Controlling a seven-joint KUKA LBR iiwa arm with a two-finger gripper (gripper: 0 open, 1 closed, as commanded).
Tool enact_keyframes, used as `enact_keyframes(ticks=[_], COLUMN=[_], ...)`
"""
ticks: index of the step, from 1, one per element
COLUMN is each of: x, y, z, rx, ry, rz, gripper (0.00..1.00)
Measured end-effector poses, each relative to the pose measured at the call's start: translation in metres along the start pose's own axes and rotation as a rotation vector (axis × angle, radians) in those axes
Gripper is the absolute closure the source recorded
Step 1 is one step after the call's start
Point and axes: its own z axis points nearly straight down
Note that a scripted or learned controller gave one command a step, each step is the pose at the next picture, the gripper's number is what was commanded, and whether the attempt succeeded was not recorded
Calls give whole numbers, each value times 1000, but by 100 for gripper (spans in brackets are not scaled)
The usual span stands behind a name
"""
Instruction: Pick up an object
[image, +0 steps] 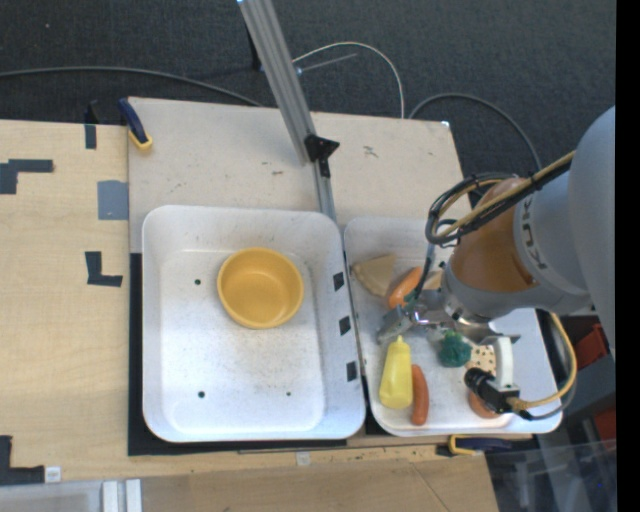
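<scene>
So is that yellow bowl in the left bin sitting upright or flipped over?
Upright. The yellow bowl shows its rim and hollow inside facing up, resting on the floor of the left bin.

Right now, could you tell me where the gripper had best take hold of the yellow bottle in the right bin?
Probably across the wide body of the yellow bottle, from above. It lies flat, neck up-frame. An orange-red sausage hugs its right flank, so closing across the narrower neck end may be cleaner.
</scene>
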Motion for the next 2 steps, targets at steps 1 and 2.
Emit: enact_keyframes(ticks=[1, 2], x=[1, -1], y=[0, -7], z=[-10, -70], rx=[1, -3], ry=[1, 1], rz=[-1, 0], gripper=[100, 100])
